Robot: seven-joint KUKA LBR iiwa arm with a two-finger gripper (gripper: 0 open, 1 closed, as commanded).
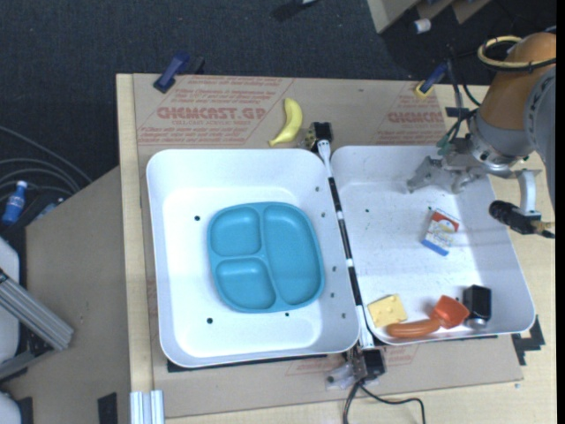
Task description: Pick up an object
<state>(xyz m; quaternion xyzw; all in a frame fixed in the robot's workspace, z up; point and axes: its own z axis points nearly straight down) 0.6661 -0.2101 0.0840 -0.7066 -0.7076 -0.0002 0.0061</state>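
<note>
Bench: two shallow white bins are set side by side on a brown board printed with red lettering.
Left bin (177, 193): a blue divided plate (264, 256) with three compartments is laid flat near the middle of the floor.
Right bin (380, 193): several small things are scattered on the floor.
Small carton (440, 232): a white box with red and blue markings is seen near the middle of the right bin, apart from everything else.
Yellow block (387, 310): it is placed at the near edge of the right bin, touching the orange sausage-shaped piece (413, 329) that is laid along the rim.
Orange-red block (449, 311): it is found just beside the far end of the sausage-shaped piece.
Black item (478, 302): it is set just right of the orange-red block, in the near right corner.
Banana (288, 122): it is laid on the board outside the bins, behind the left bin's far right corner.
Arm: it is reached in from the right, with the orange band above the wrist.
Gripper (437, 173): it is held over the far part of the right bin, well apart from the small carton; nothing is seen between its parts, and whether it is spread or clenched cannot be told.
</note>
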